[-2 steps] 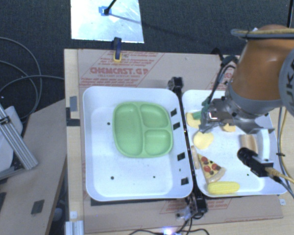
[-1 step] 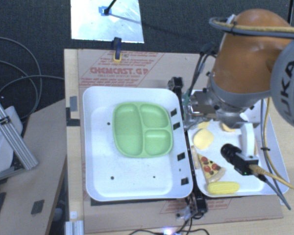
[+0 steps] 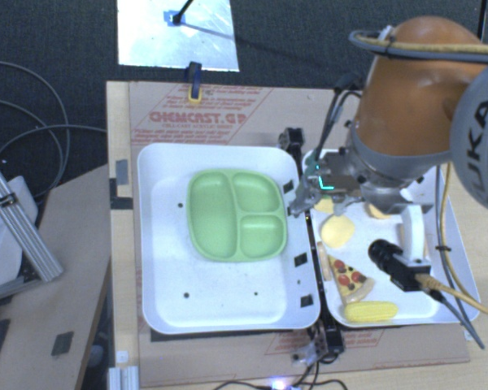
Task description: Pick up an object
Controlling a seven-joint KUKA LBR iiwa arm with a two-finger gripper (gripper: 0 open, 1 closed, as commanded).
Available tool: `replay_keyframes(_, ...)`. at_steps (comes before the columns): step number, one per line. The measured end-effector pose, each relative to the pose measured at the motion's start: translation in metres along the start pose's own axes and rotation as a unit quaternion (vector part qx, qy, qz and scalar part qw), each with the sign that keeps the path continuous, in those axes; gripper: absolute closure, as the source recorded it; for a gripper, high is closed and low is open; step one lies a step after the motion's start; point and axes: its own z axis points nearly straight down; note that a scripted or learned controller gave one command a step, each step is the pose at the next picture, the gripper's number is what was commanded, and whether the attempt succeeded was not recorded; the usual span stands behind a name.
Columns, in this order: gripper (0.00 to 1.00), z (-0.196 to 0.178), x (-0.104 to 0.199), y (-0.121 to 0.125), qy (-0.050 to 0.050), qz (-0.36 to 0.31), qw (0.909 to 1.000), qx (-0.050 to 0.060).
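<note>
Two bins (image 3: 159,299) — green plate (image 3: 234,215) left, pizza slice (image 3: 348,278) and corn (image 3: 369,310) right.

**Arm reaching in from the right**

The grey arm (image 3: 464,112) enters from the right edge, its orange band (image 3: 423,80) bulking large above the wrist (nearest the camera). Below it, the gripper (image 3: 329,187) points downward and left, a small teal light glowing on its body.
</note>
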Motion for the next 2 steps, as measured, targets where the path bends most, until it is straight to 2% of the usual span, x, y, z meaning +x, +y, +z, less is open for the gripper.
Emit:
replay_keyframes(1, 1.0, -0.011, 0.0001, 0.0009, 0.0, -0.003, 1.0, -0.002)
replay_keyframes(2, 0.0, -0.0106, 0.0001, 0.0008, 0.0, -0.003, 1.0, -0.001)
